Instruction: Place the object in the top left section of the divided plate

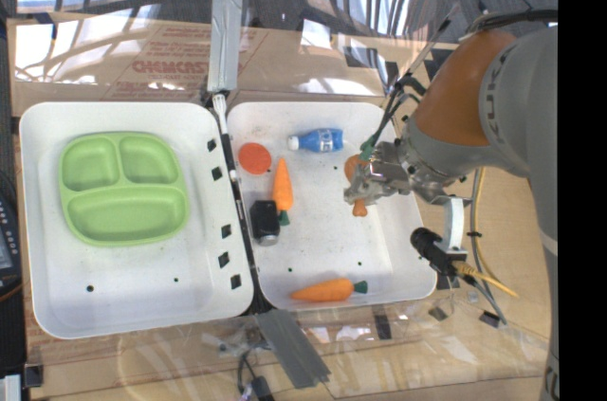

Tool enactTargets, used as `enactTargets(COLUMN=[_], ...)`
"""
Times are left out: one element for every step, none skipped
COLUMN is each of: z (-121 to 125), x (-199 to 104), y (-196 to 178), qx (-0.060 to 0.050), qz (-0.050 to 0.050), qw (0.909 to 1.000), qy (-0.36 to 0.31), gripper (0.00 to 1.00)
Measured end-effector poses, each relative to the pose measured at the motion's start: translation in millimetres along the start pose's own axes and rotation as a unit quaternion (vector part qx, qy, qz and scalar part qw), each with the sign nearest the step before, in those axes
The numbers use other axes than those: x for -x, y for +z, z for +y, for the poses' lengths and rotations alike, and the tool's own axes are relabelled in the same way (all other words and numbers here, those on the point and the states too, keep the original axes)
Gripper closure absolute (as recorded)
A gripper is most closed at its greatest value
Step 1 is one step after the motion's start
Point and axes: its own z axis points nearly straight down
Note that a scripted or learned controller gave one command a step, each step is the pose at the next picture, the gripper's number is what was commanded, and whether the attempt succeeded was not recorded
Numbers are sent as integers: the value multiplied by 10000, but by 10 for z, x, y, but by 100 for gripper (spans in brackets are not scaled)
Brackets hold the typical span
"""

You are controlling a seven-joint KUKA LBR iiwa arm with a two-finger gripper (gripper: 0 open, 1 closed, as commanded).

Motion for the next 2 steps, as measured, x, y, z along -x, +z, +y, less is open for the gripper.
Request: enactTargets(z=[-56,-52], x=[-550,-547], y=[920,821], qx=[-39,-45], qz=[2,2], qw=[10000,9999], qy=[-80,-94], gripper=[100,100])
